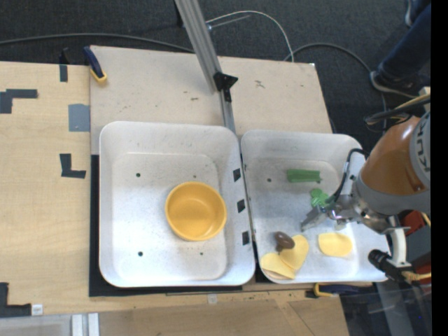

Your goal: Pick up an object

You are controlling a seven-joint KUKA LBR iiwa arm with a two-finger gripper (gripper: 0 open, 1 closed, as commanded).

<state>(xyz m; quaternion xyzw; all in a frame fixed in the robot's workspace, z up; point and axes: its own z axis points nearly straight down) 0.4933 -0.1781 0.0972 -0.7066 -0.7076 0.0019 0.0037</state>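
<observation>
A yellow bowl [196, 211] sits in the left bin [119, 145]. The right bin [280, 145] holds a green block [303, 176] at the back, a small green piece [320, 199], a brown lump [283, 241], a yellow heart-shaped piece [288, 257] at the front and a yellow flat piece [336, 244]. My gripper [323, 214] hangs low over the right bin's right half, just below the small green piece and above the yellow flat piece. One grey fingertip [309, 222] points left toward the bin's middle. Nothing shows between the fingers.
A slanted metal pole [203, 33] runs from the top down to the seam between the bins. A yellow-handled tool [94, 65] lies on the bench at the back left. Cables trail across the dark floor behind the bench.
</observation>
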